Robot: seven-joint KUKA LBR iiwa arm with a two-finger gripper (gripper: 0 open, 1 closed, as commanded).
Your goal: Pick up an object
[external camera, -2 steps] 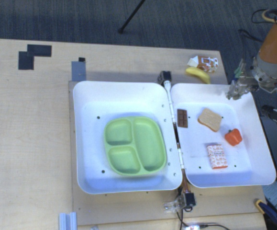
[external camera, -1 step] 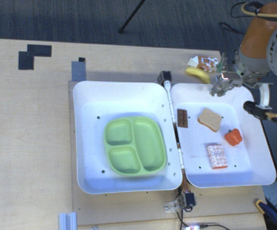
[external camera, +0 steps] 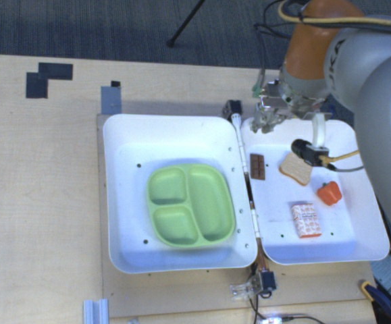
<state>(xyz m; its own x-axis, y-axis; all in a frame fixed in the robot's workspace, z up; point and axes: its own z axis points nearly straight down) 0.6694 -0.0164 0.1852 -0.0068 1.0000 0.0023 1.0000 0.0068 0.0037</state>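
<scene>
In the right bin (external camera: 367, 201), jaws state unclear; the red-and-white packet (external camera: 306, 220) has unreadable print.

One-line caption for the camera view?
Arm's hand over right bin's far edge; green tray in left bin.

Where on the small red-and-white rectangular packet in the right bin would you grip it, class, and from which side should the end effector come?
Grip the small red-and-white rectangular packet across its two long edges, coming straight down from above. It appears to lie flat on the floor of the right white bin, long axis roughly up-down in the view, so its narrow width probably suits the fingers. Space shows around it; the orange rounded object sits apart.
</scene>
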